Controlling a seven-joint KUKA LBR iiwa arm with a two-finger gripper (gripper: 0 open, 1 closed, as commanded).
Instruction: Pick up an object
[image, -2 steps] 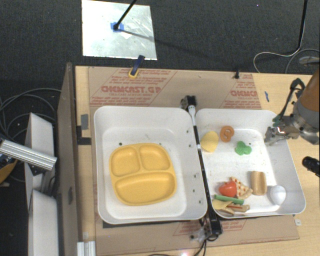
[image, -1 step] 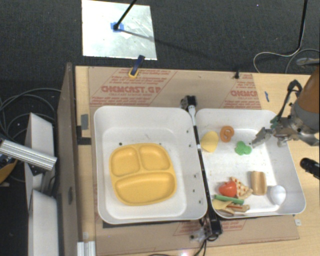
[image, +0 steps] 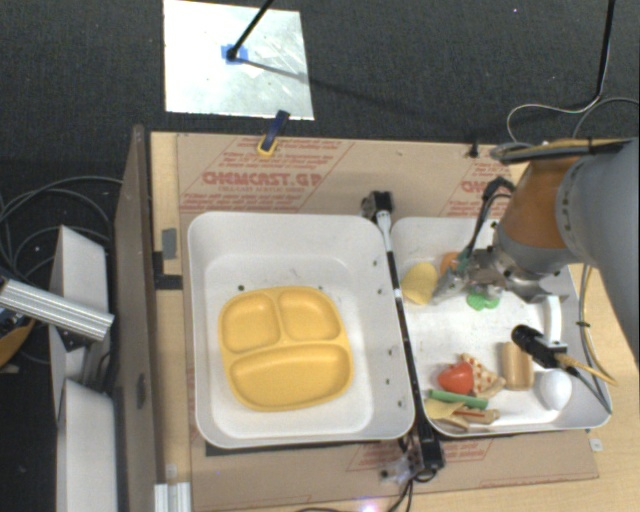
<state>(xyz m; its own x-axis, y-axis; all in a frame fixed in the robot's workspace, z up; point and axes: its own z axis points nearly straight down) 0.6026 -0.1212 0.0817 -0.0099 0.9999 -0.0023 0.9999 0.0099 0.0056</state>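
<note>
- The surface (image: 300, 165) is seen to be lined with printed cardboard, with two white bins side by side on it.
- A yellow divided plate (image: 287, 346) is seen in the left bin (image: 215, 300).
- The gripper (image: 478, 280) is lowered at 12 o'clock in the right bin (image: 440, 330); the state of its fingers cannot be told.
- A green item (image: 484, 297) lies just below it, a yellow piece (image: 420, 282) at its 9 o'clock.
- A tomato (image: 457, 378), an egg (image: 553, 388) and toy food are gathered at 6 o'clock.
- Dark carpet (image: 80, 80) is seen beyond.

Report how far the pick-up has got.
Done: the arm has reached the right bin, pincer low among the pale yellow piece and green item. In hand: nothing visibly held. Left: grasp and lift. The yellow tray sits in the left bin.
</note>
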